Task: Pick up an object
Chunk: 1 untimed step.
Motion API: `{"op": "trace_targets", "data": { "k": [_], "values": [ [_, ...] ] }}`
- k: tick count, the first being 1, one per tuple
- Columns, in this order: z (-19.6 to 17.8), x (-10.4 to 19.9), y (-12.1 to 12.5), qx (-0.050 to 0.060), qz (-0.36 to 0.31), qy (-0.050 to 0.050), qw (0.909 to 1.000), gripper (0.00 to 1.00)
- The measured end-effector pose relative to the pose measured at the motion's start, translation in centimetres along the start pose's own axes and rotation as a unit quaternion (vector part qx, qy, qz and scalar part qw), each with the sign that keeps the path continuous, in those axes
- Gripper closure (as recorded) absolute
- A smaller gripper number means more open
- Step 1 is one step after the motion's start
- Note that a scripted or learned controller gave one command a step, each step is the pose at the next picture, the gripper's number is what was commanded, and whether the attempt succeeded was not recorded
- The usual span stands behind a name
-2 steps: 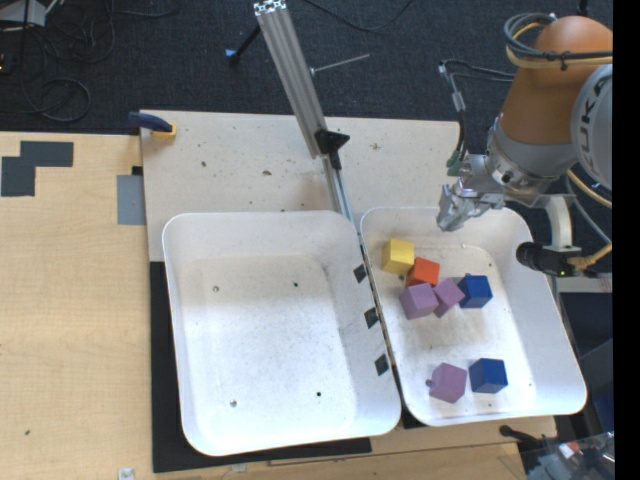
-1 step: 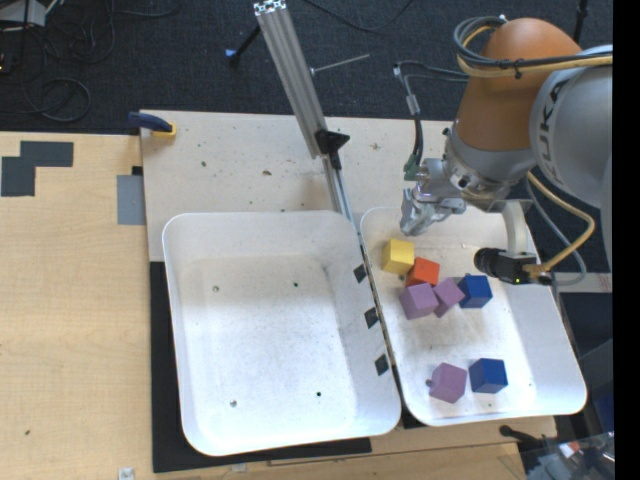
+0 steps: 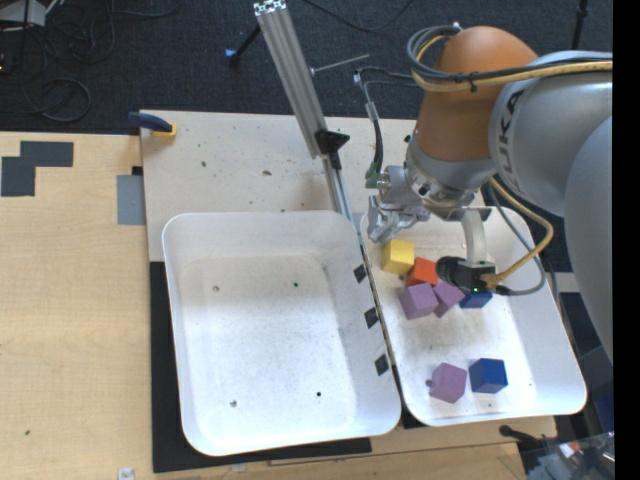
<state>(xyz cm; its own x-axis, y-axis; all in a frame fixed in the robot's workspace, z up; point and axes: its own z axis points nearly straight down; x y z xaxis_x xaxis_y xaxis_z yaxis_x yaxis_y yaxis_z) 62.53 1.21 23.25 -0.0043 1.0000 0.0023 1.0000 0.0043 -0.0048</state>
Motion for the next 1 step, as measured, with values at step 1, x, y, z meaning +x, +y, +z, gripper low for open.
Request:
{"op": "trace_targets", "data": {
  "k": [1],
  "values": [
    [0.95, 5.72, -1.84, 0.001, 0.0, 0.0, 1.0, 1.0]
  ]
}}
